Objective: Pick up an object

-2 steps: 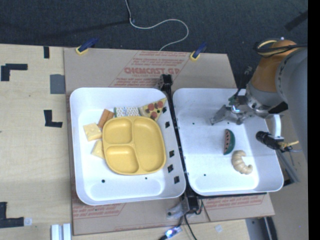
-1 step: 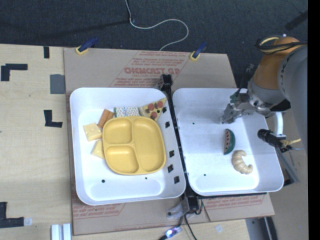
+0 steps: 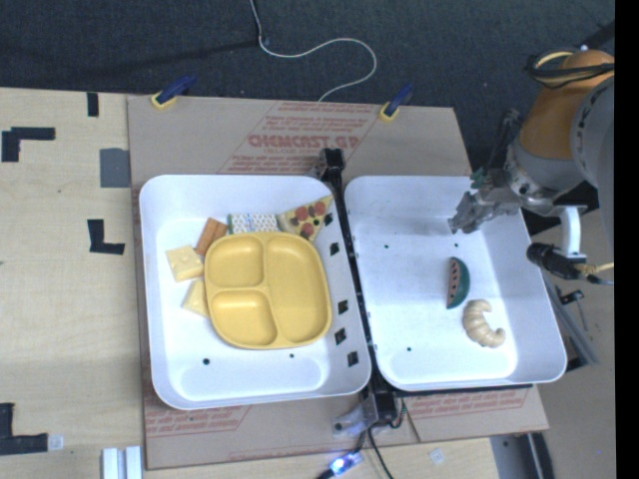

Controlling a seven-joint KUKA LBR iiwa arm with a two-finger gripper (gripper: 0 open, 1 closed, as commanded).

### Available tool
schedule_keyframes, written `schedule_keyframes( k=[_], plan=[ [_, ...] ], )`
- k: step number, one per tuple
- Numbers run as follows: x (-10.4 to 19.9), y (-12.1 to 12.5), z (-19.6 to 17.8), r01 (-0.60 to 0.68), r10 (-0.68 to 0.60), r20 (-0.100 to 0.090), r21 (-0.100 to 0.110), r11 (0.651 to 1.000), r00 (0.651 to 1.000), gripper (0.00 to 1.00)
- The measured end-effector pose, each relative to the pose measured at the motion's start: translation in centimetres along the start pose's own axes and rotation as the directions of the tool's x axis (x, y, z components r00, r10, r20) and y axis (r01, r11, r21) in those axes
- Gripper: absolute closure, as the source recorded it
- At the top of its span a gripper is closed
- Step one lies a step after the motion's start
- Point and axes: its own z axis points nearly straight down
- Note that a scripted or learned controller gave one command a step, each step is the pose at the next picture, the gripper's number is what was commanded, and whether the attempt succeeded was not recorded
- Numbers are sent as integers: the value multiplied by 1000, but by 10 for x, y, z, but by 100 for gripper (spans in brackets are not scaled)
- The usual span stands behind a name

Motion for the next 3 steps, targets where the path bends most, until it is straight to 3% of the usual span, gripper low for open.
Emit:
schedule_keyframes(
  k=[2, 3],
  plan=[
    [-5, -6, -90, 1, -1, 1, -2, 1000, 1000, 100],
    [43, -1, -82, 4, -4, 0, 2, 1000, 1000, 100]
  ],
)
